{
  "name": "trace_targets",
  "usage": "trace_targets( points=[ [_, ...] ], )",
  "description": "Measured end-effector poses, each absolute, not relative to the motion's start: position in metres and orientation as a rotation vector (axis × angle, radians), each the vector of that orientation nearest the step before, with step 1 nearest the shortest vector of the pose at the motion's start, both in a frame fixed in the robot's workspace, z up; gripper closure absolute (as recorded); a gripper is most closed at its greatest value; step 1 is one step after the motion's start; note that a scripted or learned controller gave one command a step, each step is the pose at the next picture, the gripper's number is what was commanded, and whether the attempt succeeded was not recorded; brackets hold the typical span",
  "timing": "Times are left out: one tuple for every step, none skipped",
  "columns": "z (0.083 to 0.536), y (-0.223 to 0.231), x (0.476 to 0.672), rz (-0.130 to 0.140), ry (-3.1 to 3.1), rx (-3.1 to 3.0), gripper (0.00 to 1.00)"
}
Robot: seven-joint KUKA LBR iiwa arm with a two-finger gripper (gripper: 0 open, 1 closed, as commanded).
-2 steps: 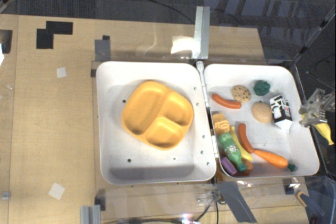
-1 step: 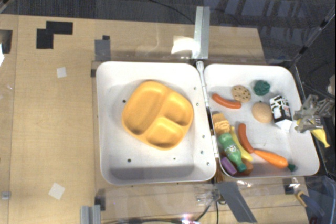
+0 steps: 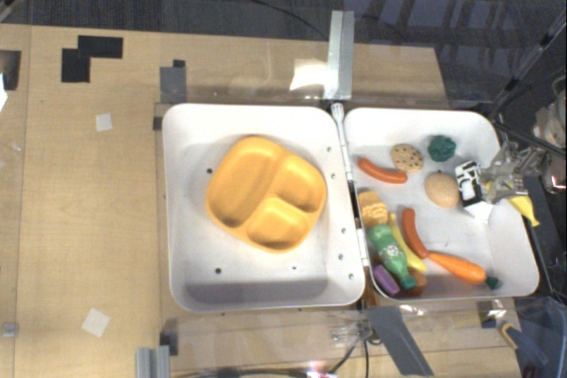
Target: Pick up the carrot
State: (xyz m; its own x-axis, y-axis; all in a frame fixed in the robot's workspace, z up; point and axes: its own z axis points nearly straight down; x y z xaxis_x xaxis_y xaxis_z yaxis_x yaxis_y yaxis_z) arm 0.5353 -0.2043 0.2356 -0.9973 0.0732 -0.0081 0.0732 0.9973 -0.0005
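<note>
Pale wood makes up the desk (image 3: 80, 226), with dark carpet beyond its far edge and black L-shaped patches (image 3: 89, 56) near its far left corner. Two shallow white bins sit side by side on it. The left bin (image 3: 190, 279) holds a yellow divided plate (image 3: 266, 192), by far the biggest item. The right bin (image 3: 509, 252) carries small toy foods. The tool (image 3: 507, 173) hangs at this bin's right wall (whether it is spread or pressed together, I cannot tell). The carrot (image 3: 459, 266) lies slantwise near the front right corner, green end toward the wall, well apart from the tool. Left of it stand a green bottle (image 3: 391, 249) (its label is too small to read), a red sausage (image 3: 414, 232), another sausage (image 3: 382, 172), a beige potato (image 3: 441, 189), a green floret (image 3: 441, 147) and a cookie (image 3: 407, 157).
</note>
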Motion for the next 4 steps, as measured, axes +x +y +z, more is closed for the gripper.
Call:
trace_targets(
  points=[
    [0.257, -0.204, 0.590, -0.003, 3.130, -0.026, 1.00],
    [0.238, -0.205, 0.552, -0.003, 3.123, -0.254, 1.00],
    [0.264, -0.204, 0.602, -0.005, 3.116, -0.275, 1.00],
    [0.174, -0.204, 0.589, 0.002, 3.112, -0.409, 1.00]
  ],
)
